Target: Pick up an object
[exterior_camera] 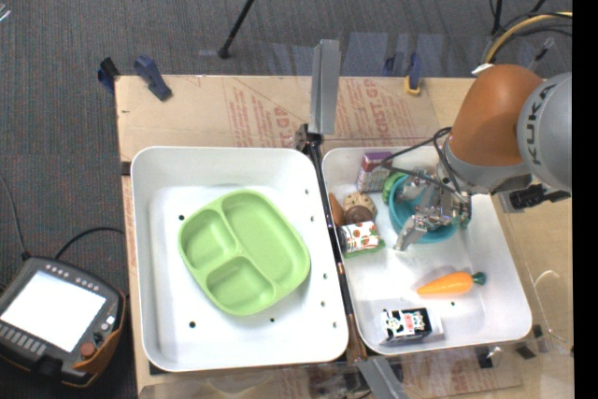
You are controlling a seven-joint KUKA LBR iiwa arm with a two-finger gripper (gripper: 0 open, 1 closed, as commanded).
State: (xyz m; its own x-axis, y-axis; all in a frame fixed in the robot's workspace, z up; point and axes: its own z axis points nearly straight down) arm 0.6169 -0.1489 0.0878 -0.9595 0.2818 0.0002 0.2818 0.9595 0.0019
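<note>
The right bin (pixel 500 290) holds several small items. A teal bowl (pixel 402 206) lies at its back, with a purple box (pixel 374 165) just behind it. In front of those are a brown round item (pixel 357 204), a small strawberry-print carton (pixel 360 238), an orange carrot (pixel 448 284) and a black-and-white milk carton (pixel 406 324). My gripper (pixel 420 229) hangs over the teal bowl's front edge. Its fingers (pixel 405 238) are open, and I see nothing between them.
The left bin (pixel 149 201) holds a green three-compartment plate (pixel 245 249). A grey post (pixel 326 98) rises behind the seam between the bins. A tablet (pixel 51 313) lies on the floor at the lower left. Bare bin floor shows around the carrot.
</note>
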